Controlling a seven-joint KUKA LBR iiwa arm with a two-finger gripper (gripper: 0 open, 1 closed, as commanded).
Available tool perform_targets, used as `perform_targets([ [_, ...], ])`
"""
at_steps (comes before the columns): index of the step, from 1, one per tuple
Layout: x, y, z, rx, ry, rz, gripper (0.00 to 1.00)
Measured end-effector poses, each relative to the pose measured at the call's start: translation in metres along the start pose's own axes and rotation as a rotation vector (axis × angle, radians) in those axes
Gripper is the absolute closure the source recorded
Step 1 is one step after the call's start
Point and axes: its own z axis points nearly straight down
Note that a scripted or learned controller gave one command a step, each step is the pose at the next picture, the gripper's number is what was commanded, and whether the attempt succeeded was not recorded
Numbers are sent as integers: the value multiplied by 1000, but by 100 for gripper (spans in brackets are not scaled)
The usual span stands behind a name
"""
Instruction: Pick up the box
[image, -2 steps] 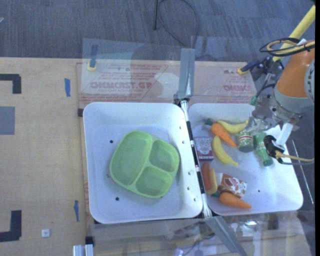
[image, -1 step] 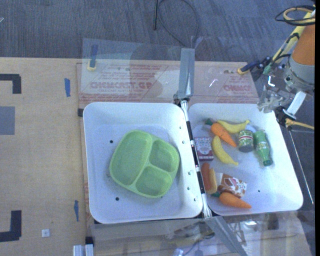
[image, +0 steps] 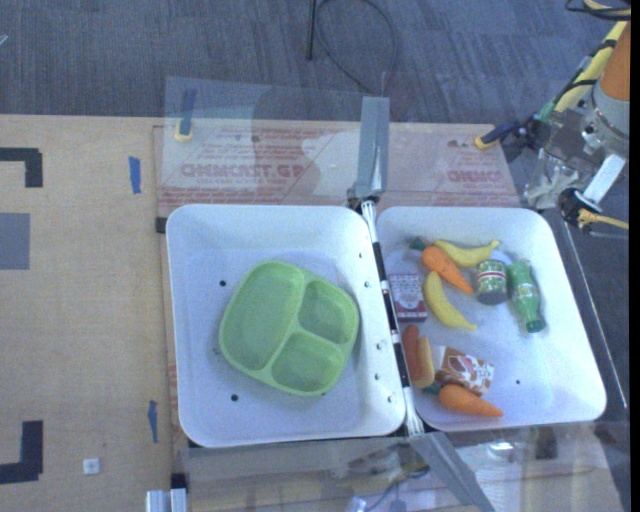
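A small red and white box (image: 407, 296) lies flat in the right bin (image: 575, 300), against the bin's left wall. The gripper (image: 568, 188) hangs at the upper right, over the right bin's far right corner and well away from the box. Nothing shows in it. The arm's orange band sits at the view's top right edge.
Around the box in the right bin lie two bananas (image: 446, 303), two carrots (image: 445, 268), a small can (image: 490, 281), a green bottle (image: 524, 294), a hot dog (image: 418, 356) and a red and white packet (image: 467, 369). The left bin (image: 200, 250) holds a green divided plate (image: 289, 327).
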Motion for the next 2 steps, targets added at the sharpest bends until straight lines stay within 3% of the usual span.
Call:
perform_targets([
  [1,-4,2,16,4,0,70,100],
  [2,4,-2,-21,0,0,146,100],
])
